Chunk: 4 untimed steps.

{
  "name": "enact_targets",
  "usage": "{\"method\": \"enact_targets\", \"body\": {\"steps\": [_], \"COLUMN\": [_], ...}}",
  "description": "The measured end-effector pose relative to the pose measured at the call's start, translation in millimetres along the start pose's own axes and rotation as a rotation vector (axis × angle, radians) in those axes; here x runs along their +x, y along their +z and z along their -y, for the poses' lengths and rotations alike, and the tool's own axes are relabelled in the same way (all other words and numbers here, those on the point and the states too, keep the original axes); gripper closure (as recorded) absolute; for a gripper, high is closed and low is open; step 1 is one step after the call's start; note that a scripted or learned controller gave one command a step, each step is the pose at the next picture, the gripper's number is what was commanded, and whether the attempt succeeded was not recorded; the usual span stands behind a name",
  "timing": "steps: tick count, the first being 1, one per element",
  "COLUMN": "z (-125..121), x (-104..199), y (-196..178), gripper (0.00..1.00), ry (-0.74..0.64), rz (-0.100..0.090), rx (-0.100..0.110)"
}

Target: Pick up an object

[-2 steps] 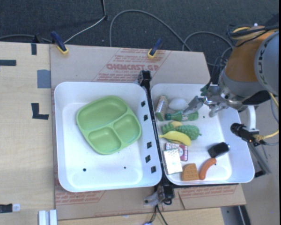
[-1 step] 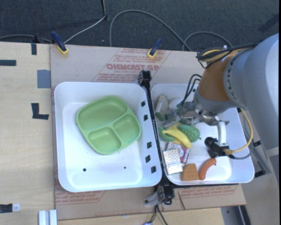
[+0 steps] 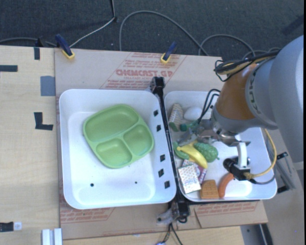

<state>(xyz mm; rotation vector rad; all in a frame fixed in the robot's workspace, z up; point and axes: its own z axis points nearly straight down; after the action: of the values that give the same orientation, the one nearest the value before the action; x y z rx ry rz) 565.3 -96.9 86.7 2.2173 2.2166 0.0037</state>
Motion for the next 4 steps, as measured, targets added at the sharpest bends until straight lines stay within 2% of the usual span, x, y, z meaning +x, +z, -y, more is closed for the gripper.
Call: {"method": "enact_targets", "body": {"steps": [1,2,3,4], "z": [-0.4,-0.2,31.4,-56.9], "x": [-0.5,-0.5,-3.1,2.1], "y": [-10.0,-9.8,-0.8,-42.9], "gripper": [1.0,0.0,0.0,0.0], "ry": [0.0,0.0,-0.002,-0.002], "rz": [0.001,0.001,-0.001,-0.002], "rx": [-0.001,0.0,-0.003,0.005]}}
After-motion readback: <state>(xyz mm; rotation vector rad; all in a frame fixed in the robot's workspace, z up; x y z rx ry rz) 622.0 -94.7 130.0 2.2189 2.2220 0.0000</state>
